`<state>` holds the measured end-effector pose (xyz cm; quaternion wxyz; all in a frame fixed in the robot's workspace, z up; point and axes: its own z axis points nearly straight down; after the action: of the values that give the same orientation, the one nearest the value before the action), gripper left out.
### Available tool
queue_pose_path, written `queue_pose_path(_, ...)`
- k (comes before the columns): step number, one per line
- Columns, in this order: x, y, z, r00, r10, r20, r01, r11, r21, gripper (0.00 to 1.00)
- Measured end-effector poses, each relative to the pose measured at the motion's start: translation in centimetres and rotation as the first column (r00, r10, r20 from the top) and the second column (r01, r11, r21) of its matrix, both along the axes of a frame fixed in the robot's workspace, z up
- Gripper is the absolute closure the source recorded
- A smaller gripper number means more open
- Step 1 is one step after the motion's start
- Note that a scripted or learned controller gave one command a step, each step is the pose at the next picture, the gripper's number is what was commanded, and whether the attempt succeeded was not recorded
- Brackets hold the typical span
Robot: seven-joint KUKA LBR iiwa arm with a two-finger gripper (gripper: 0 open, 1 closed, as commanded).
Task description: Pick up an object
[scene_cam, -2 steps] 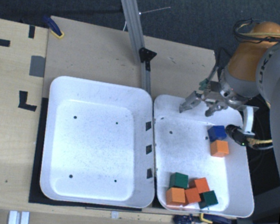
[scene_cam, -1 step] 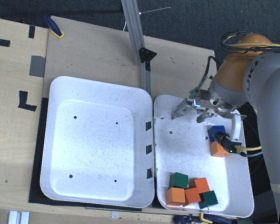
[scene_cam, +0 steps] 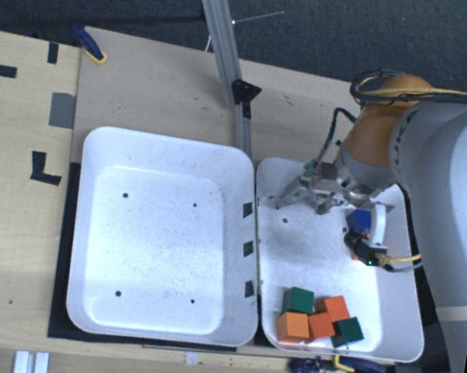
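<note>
White right bin (scene_cam: pixel 396 295), 2 green blocks (scene_cam: pixel 299 301), 2 orange blocks (scene_cam: pixel 293 326)

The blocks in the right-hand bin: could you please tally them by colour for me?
Green blocks: 2, one at the back left of the cluster and one at its right.
Orange blocks: 3, at the front left, the middle and the back.
Total: 5 blocks, all in the right bin.
</note>
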<state>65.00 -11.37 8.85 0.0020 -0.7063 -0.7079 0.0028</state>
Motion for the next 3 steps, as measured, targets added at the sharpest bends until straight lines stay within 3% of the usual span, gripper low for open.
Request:
queue_pose_path(1, 0.2, 0.1, 1.3, 1.0, 0.002, 0.005, -0.002, 1.0, 0.0, 1.0)
queue_pose_path(3, 2.0, 1.0, 12.5, 1.0, 0.0, 0.013, 0.0, 1.0, 0.0, 1.0)
